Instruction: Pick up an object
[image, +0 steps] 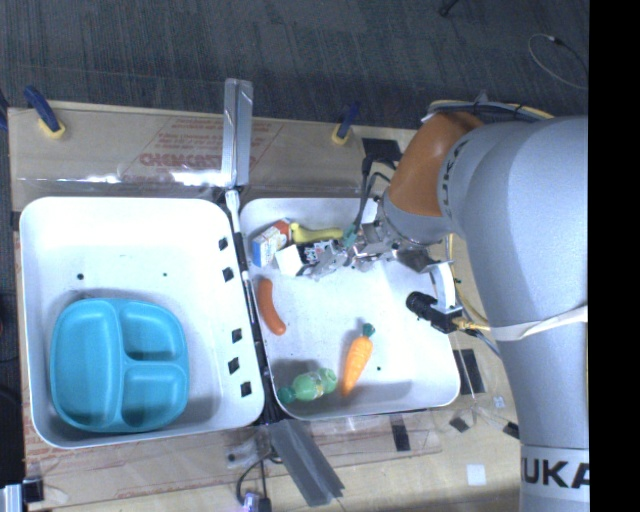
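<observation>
In the right bin (420, 385), my gripper (322, 261) reaches in from the right toward the far left corner. It hovers over a cluster there: a small white and blue carton (265, 244) and a yellow item (314, 234). An orange sausage (270, 305) lies along the bin's left wall. A carrot (356, 360) rests near the front, with a green leafy vegetable (309, 385) to its left. I cannot make out anything between the fingers.
The left bin (60, 220) holds a blue divided tray (120, 364) at its front left. A metal divider (238, 130) stands between the bins at the back. The grey arm (520, 230) covers the bench's right side.
</observation>
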